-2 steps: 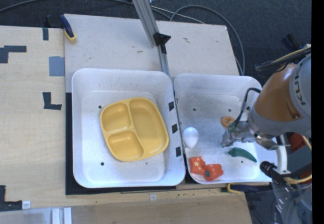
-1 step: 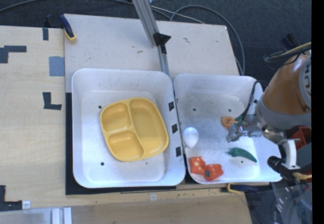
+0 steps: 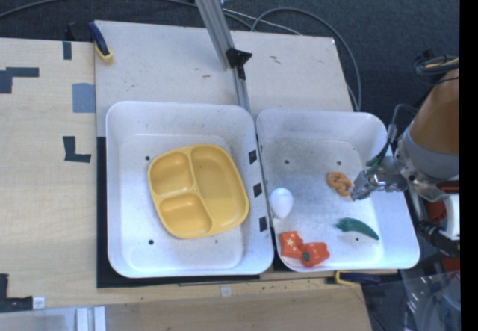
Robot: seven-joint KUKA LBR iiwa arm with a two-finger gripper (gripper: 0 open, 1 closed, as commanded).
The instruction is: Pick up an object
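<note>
Orange and knobbly, a small toy (image 3: 338, 183) is seen lying in the right-hand bin (image 3: 321, 122) toward its right wall, with the gripper (image 3: 361, 189) brought down just beside it on the side nearest that wall; nothing is seen between the fingers, and whether they are spread or closed cannot be told, since the tips are blurred into the arm's grey wrist. A miss is risked here: the toy could be nudged away rather than straddled, or the bin wall could be struck. A green piece (image 3: 357, 228) near the front right corner, a red-orange piece (image 3: 303, 247) at the front edge and a white egg-like object (image 3: 281, 202) by the left wall are left untouched. The yellow tray (image 3: 197, 190) is seen in the left bin
</note>
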